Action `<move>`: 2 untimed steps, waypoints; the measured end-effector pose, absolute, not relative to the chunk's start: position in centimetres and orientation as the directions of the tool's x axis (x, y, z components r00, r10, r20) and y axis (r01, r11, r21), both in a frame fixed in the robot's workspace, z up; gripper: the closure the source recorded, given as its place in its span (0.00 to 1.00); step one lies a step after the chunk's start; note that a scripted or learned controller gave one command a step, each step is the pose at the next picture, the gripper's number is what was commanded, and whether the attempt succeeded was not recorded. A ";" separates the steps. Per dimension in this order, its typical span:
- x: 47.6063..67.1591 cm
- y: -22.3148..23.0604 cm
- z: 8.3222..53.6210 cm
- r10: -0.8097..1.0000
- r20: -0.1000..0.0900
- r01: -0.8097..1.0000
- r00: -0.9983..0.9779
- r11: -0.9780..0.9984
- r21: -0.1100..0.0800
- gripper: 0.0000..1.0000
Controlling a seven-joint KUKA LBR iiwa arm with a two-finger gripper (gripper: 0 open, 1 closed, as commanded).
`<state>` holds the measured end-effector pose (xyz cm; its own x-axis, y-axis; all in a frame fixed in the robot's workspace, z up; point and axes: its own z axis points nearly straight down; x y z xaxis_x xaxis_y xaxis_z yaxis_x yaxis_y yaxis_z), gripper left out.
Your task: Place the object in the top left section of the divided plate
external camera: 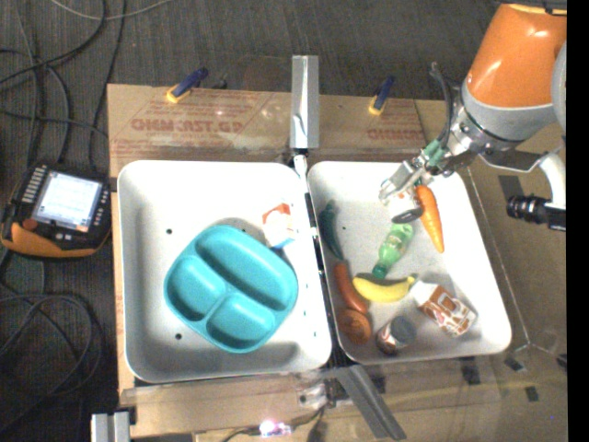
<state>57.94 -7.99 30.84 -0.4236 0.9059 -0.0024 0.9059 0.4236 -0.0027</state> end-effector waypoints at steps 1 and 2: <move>57.5 -1.7 21.8 0.887 0.001 0.887 -0.462 0.462 -0.002 1.00; 55.5 5.1 23.2 0.684 0.001 0.684 -0.729 0.729 0.000 1.00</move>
<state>55.52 5.08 23.22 -0.7293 0.6842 0.0014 0.6842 0.7293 0.0000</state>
